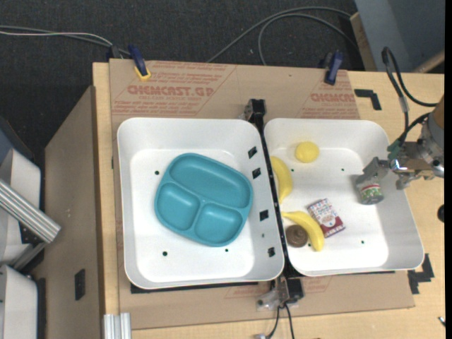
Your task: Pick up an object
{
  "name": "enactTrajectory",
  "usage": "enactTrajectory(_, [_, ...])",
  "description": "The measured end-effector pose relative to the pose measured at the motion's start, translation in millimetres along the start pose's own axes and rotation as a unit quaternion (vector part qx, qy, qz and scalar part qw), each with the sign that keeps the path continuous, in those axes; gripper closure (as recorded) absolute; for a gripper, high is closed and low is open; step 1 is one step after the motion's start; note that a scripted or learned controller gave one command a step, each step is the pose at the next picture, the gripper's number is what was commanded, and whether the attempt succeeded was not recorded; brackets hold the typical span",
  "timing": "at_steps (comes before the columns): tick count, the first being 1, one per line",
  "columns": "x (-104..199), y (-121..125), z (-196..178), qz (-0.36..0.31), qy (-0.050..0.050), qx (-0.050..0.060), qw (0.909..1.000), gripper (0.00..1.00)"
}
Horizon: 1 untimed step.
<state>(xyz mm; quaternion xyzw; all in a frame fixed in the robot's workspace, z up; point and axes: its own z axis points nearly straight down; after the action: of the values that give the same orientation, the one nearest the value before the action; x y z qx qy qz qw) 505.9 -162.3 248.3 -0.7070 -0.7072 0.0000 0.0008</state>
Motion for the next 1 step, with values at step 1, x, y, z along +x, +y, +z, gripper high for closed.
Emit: enactTrajectory(1, [10.9,1.7,53.2,0.0,0.001,0.003,1.0,0.0])
